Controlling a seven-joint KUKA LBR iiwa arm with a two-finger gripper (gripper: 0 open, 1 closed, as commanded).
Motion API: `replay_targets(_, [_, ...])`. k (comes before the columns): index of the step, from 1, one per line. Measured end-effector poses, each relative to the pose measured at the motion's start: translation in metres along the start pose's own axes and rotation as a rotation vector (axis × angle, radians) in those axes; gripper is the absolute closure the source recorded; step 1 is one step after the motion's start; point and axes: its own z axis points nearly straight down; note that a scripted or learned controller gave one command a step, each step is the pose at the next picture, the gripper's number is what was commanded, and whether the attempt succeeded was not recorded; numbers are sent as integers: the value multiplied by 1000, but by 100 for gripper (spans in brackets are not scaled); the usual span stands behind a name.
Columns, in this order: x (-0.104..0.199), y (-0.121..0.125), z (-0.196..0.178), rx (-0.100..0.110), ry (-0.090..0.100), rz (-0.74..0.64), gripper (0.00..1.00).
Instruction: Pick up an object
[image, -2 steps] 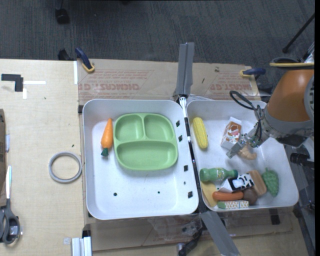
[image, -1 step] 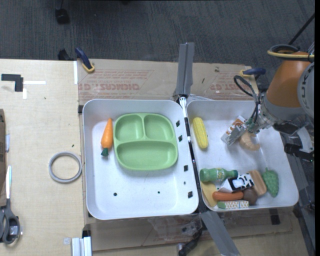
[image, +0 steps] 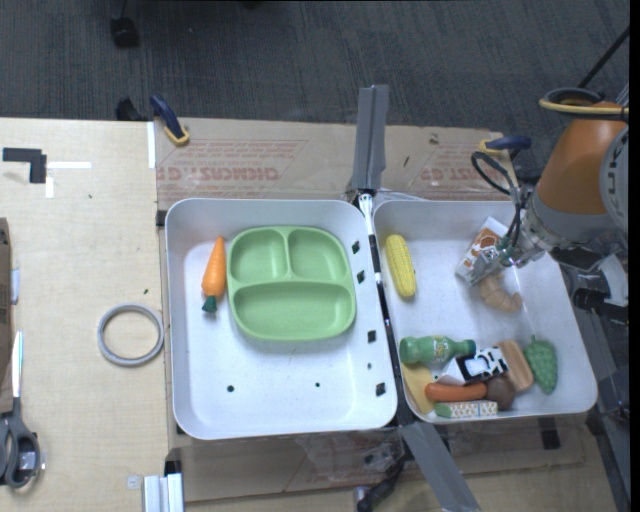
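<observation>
End effector (image: 497, 262) over right bin (image: 436, 226)

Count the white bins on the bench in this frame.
2: the left bin holds a green tray and a toy carrot; the right bin holds the other toys.

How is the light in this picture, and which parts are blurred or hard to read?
In the camera view the light is soft and even: the green divided plastic plate throws almost no shadow on the left white bin. The yellow toy corn cob looks sharp. The tool is small and murky against a crumpled packet, so its fingers cannot be read.
</observation>
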Motion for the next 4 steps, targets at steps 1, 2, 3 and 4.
replay_targets(1, [21,36,-104,-3,0,-22,100])
replay_targets(2, [21,36,-104,-2,1,-22,0])
replay_targets(3, [-18,-9,1,-4,0,105,0])
replay_targets(4, [-36,37,-21,-3,0,182,0])
